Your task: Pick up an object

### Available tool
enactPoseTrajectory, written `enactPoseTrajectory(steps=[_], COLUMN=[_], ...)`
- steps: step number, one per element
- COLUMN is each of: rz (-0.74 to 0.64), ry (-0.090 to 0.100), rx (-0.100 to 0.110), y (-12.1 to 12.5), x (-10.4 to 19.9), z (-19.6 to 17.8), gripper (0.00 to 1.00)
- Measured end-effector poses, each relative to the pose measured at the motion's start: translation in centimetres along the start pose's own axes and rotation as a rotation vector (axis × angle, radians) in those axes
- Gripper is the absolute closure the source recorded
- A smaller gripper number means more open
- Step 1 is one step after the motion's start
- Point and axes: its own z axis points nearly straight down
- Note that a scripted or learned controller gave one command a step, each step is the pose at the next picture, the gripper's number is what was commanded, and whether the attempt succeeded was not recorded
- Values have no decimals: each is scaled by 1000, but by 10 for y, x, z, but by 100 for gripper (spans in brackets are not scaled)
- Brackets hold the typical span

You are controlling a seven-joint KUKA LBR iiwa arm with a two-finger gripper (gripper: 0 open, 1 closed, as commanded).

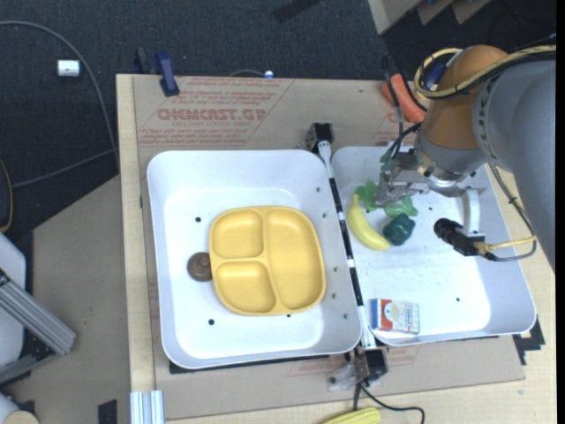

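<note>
Even bright overhead light, soft shadows, mild glare on white bins (168, 263).

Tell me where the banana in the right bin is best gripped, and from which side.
Probably across the middle of the banana, coming straight down from above. It lies flat, its length running diagonally beside the bin wall, so the tool should close across its narrow width. The green items crowd its right side, leaving little room.
</note>
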Motion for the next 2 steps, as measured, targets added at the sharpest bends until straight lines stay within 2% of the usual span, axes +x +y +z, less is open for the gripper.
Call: enactPoseTrajectory(steps=[1, 2], rz=[0, 1], ry=[0, -2], rx=[0, 1], y=[0, 35], x=[0, -42], z=[0, 11], gripper=[0, 0])
